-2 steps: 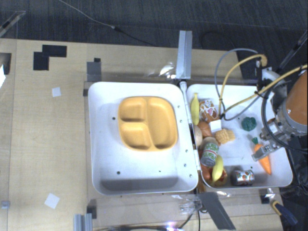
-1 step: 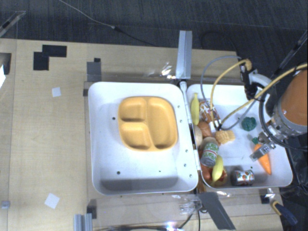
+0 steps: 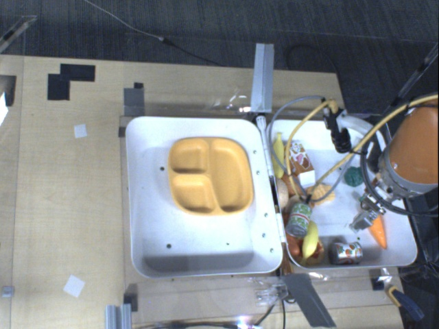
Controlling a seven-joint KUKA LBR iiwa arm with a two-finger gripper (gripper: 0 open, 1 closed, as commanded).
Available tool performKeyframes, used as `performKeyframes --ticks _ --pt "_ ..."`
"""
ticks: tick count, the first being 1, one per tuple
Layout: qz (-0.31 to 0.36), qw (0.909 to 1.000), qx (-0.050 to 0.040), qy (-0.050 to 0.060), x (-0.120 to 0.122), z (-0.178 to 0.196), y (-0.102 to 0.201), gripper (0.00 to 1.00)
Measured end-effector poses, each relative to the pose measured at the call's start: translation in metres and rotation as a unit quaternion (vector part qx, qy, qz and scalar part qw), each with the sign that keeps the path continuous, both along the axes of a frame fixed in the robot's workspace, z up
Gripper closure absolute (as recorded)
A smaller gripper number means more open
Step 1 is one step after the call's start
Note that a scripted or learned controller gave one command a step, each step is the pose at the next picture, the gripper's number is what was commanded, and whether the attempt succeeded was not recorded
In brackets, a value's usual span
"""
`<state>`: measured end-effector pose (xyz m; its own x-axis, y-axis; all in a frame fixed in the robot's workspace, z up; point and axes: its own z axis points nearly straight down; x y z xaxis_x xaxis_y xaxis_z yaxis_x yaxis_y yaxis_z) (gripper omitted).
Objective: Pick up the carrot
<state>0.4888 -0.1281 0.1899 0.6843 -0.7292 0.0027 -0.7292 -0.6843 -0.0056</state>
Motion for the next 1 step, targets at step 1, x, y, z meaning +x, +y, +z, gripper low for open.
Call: performKeyframes --ticks 1 --pt "0.078 0.9970 -0.0028 -0.003 0.0128 -0.1004 -0.0350 1.00"
